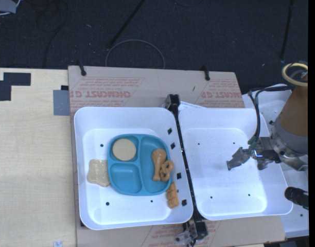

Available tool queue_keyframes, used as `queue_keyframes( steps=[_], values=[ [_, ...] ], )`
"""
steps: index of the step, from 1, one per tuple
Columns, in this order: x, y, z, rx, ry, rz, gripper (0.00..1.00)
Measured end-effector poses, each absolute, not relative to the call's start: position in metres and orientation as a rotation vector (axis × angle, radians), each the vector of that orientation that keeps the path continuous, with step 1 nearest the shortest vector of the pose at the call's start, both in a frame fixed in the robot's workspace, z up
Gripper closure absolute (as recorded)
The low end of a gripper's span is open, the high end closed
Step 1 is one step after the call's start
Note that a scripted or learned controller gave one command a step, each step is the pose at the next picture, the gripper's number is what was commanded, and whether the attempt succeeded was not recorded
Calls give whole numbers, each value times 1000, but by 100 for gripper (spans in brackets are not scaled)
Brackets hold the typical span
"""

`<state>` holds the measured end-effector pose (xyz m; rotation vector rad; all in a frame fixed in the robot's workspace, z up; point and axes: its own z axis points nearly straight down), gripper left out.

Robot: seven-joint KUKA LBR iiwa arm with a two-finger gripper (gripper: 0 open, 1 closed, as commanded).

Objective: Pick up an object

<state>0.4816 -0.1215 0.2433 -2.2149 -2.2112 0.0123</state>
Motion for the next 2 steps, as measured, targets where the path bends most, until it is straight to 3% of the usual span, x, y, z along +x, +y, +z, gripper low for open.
queue_keyframes(
  steps=[1,2],
  values=[
    [483,-122,249,-2218,-2219,3,0],
    [479,-119,204,-2216,-2216,7,0]
  ],
)
